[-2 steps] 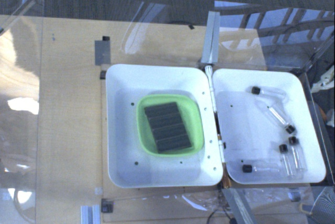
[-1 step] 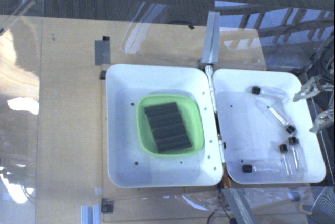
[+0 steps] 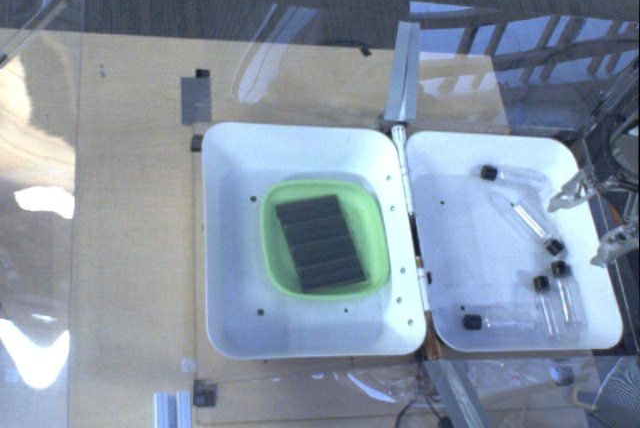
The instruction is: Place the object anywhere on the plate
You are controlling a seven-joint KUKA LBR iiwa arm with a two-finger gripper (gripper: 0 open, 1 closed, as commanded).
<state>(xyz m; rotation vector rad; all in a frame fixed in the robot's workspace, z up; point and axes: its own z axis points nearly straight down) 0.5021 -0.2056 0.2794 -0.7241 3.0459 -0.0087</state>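
Fingers (image 3: 568, 194) spread, grasping nothing, hover well right of the green plate (image 3: 374, 216), above capped tubes (image 3: 524, 215); a dark ridged block (image 3: 320, 243) already lies on that plate.

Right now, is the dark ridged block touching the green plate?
Touching. The camera view shows the dark ridged block lying flat inside the green plate, resting on its bottom with the plate's rim showing all around it.
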